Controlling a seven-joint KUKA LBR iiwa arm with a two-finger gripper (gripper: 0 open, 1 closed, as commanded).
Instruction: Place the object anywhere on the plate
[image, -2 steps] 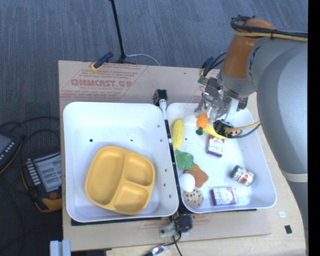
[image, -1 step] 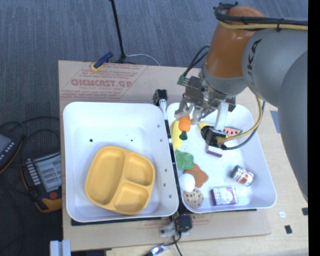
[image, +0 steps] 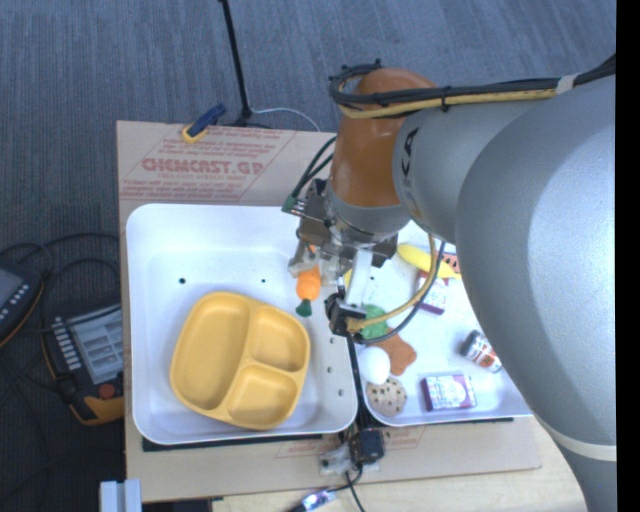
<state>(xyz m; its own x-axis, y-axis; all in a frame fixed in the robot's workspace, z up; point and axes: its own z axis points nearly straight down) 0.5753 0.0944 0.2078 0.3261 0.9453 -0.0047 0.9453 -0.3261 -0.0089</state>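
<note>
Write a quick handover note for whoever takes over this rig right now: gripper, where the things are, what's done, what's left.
Gripper: above the seam between the two bins, near the left bin's right wall; a small orange object sits at its tip, apparently between the fingers, though that is hard to confirm.
Yellow plate: three compartments, in the left bin, nothing on it.
Right bin: a cookie, a purple packet, a small can, a yellow item.
Done: the orange object seems picked up.
Left: carry it over the plate and release.
</note>
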